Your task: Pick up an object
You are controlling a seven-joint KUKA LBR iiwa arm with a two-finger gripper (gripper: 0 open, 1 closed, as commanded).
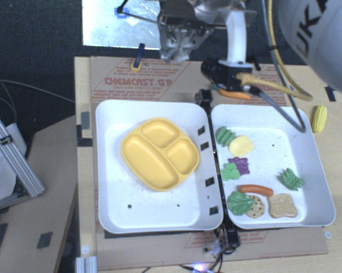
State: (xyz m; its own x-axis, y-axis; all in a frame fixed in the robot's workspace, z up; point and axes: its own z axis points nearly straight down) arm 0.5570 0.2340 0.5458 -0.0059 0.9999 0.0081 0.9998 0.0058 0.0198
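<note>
From above, the counter [57, 152] carries two white bins side by side. The left bin [111, 203] holds a yellow tray [159, 153] with three compartments; its long axis runs on a slant from upper right to lower left, and it sits a little toward the bin's far side.

The right bin [313, 169] holds a scatter of toy food. Near its left wall lies a green piece [225, 135], with a pale yellow lump [241, 146] just beside it. Below those sit purple grapes [239, 165] touching a small green leaf [230, 173]. Further toward the near edge lies an orange sausage [255, 190], its long axis almost level across the view, pointing left and right. Under it are a lettuce leaf [236, 201], a cookie [255, 207] and a toast slice [283, 206], close together. Another green piece [291, 179] lies apart near the right wall. A corn cob [319, 118] rests upright on the counter outside the bin, beyond its far right corner.

The end effector [178, 44] hangs above the far edge of the counter, beyond the left bin, well apart from all the food. Whether it is open or closed, I cannot tell; nothing shows in its grip.
</note>
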